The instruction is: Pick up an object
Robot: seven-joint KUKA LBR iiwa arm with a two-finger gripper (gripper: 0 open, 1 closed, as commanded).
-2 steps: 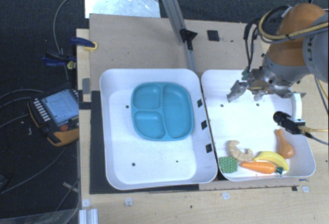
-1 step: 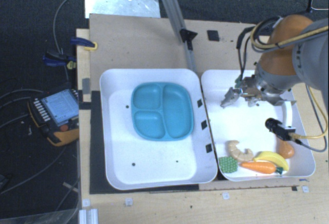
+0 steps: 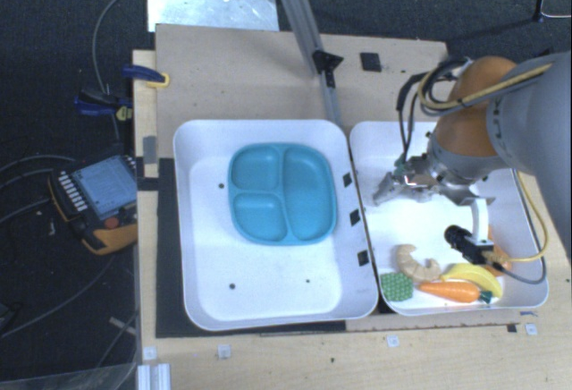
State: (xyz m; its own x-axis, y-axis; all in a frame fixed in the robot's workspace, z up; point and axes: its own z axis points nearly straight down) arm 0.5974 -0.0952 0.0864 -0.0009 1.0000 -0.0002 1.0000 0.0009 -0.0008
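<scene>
My gripper (image 3: 394, 187) hangs over the upper left part of the right bin (image 3: 527, 200), above bare white floor. Nothing shows in its grasp. The loose objects lie along that bin's near edge, well below the gripper: a green square piece (image 3: 396, 286), a beige curved piece (image 3: 416, 264), a yellow banana (image 3: 471, 275) and an orange carrot (image 3: 450, 292). The arm's orange band (image 3: 472, 102) and grey wrist (image 3: 465, 166) cover the bin's upper right part.
A blue divided plate (image 3: 282, 192) lies in the left bin (image 3: 201, 227). A black part on a white bracket (image 3: 465, 241) hangs from the wrist just above the banana. A metal pole (image 3: 299, 4) crosses the bench's far side, and cables and tools lie left of the bench.
</scene>
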